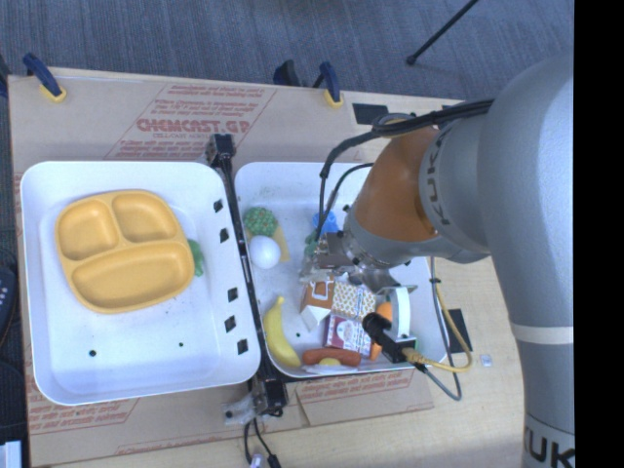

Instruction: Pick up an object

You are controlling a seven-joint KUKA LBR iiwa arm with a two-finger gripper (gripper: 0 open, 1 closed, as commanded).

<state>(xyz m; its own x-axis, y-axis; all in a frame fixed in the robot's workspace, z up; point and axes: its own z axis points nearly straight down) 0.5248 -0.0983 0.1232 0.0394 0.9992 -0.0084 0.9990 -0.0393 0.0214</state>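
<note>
The right bin (283,178) holds a heap of toy food. Along its left side lie a green broccoli (259,220), a white egg (264,252) and a yellow banana (277,335). A red sausage (331,359) lies by the front wall, and patterned snack packets (343,312) sit in the middle. A blue piece (327,223) shows beside the arm's wrist. My gripper (321,258) hangs low over the middle of this bin, just above the packets and right of the egg, largely hidden under the grey and orange wrist (405,193).
The left bin (127,359) holds a yellow divided plate (124,250) with a small green item (198,257) at its right edge. A black clip divider (234,252) runs between the bins. An orange piece (383,314) and a white piece (401,312) lie right of the packets. Cables (444,359) trail at the front right.
</note>
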